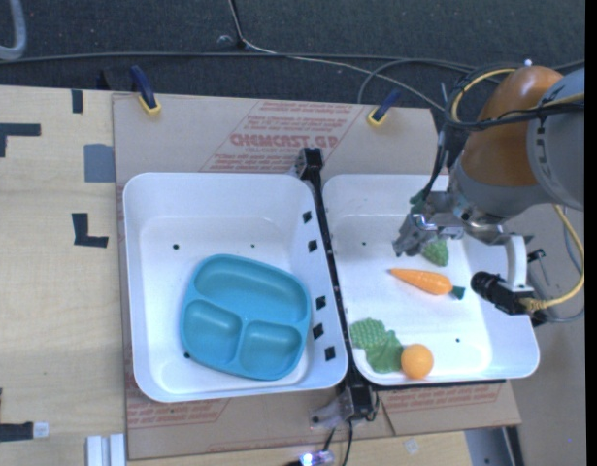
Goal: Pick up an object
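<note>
My gripper (417, 238) hangs low over the back of the right bin (371, 202), with the grey arm and its orange band reaching in from the right. A small green broccoli-like piece (437, 254) lies right beside the gripper's tip, partly hidden by it. Just in front lies an orange carrot (421, 281) with a green end. Near the bin's front sit a green leafy piece (375, 342) and a small orange ball (416, 360), touching each other.
The left bin (152, 212) holds a blue divided tray (245, 316). A black divider (322, 260) runs between the bins. A black fitting (497, 292) with cables hangs off the arm at the right bin's right edge.
</note>
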